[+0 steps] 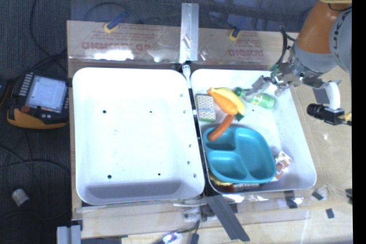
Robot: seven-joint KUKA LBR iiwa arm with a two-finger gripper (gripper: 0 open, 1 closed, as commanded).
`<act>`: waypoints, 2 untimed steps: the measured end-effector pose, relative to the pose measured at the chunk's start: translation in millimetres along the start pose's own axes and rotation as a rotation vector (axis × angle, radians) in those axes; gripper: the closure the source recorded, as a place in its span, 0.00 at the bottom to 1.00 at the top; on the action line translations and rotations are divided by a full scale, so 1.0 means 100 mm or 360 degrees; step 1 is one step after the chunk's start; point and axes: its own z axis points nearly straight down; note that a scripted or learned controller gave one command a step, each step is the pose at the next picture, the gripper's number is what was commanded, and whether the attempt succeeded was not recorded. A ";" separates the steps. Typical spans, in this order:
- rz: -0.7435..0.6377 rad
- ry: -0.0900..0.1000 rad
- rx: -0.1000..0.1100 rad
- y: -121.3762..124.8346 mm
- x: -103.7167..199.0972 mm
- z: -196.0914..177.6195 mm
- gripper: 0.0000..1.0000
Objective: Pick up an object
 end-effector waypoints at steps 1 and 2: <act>0.0003 -0.0003 -0.0004 0.38 -0.08 0.85 0.00; -0.0001 -0.0011 -0.0010 0.40 -0.08 0.72 1.00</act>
